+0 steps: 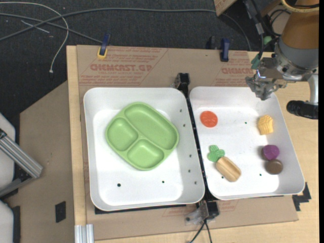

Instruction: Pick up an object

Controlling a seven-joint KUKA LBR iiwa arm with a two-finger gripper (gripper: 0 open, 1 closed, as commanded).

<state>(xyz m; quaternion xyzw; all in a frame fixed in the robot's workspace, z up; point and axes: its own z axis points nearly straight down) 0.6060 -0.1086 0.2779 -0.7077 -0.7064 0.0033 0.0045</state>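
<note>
The right bin (238, 189) holds several small objects: an orange round piece (208, 119), a yellow corn-like piece (265, 124), a purple ball (271, 152), a brown ball (274, 166), and a tan cylinder (229, 168) with a green leafy top (215, 153). My gripper (263, 91) hangs over the bin's far right rim, above and behind the yellow piece. Nothing shows between its fingers.
The left bin (101, 186) holds a green divided plate (142, 135). Blue clamps (105, 44) (224, 50) hold the cardboard base at the back. Black clips (182, 81) sit between the bins. Cables lie on the dark floor at the upper left.
</note>
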